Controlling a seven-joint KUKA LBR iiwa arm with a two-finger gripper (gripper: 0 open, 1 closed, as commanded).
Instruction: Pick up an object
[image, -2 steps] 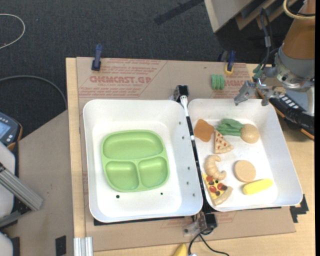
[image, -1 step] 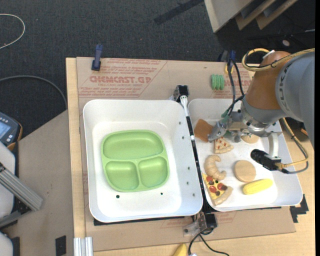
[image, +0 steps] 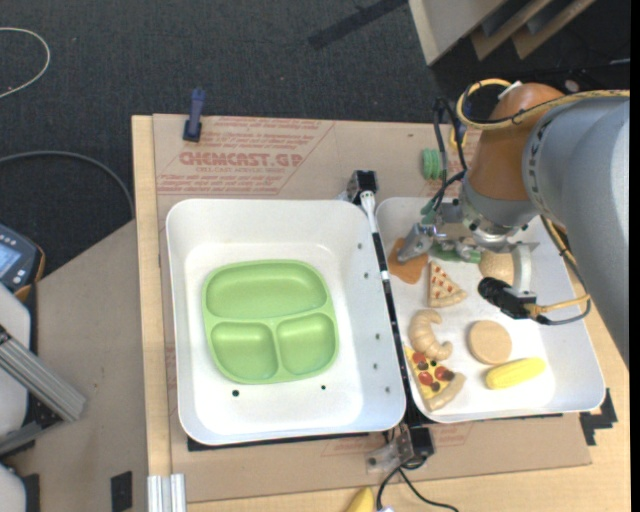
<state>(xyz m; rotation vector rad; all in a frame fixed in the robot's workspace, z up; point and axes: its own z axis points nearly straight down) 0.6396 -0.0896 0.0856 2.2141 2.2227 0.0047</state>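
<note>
A: Item one, left of the croissant (image: 428, 331)?
B: Green divided plate (image: 270, 319), in the left bin (image: 190, 300).
A: Around the croissant, right bin (image: 585, 375)?
B: Pizza slice (image: 436, 378) just below, touching; pizza wedge (image: 445, 286) above; round cookie (image: 490, 342) to its right; yellow banana piece (image: 515, 373) further right, lower.
A: Gripper (image: 440, 240)?
B: Above the croissant, over the bin's top end; finger spread: cannot tell.

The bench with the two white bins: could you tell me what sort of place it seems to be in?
Probably a robotics lab set up for grasping trials. A robot arm reaches over the right bin, which holds toy food such as a pizza slice, and loose cables trail across the dark floor.
</note>
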